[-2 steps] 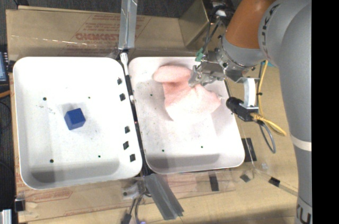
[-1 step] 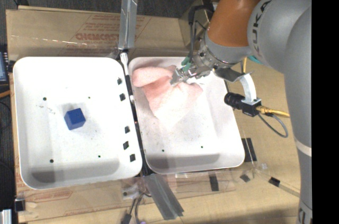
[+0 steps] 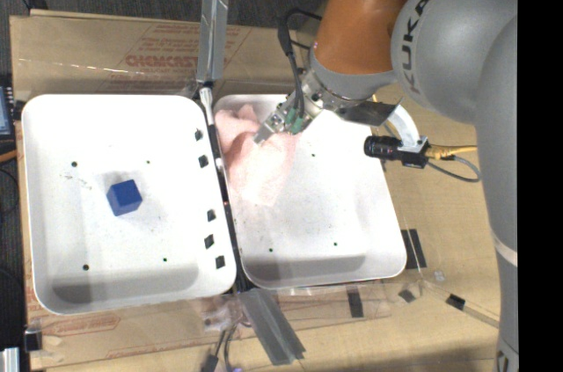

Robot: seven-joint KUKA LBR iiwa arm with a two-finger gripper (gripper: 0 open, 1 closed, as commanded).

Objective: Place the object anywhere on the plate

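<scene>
**A:** The 2-finger pincer (image 3: 280, 123) on that grey arm with the orange band (image 3: 422, 27) hangs over the far left corner of the right-hand shallow white bin (image 3: 369, 221), right above the pale pink round plate (image 3: 255, 155). Can you make out what its fingers are doing?

**B:** No, I cannot tell. From here the tip is small and blurred against the pink, so whether it is wide, narrow or gripping something is beyond me. I see nothing that I could call an object between them.

**A:** Then where is the thing it should be placing?

**B:** The small blue cube (image 3: 125, 196) sits in the left-hand shallow white bin (image 3: 53, 124), a little left of that bin's middle, well apart from the pincer and from the plate. The 2 bins touch along their shared edge, and the plate lies just beside that edge on the right side.

**A:** So the job looks barely begun.

**B:** That is my reading. To do it well, I'd say the arm should cross the shared rim high enough to clear it, come straight down over the cube, close squarely on 2 flat faces, then lift before travelling back. The plate is broad, so any spot near its middle would be forgiving.
</scene>
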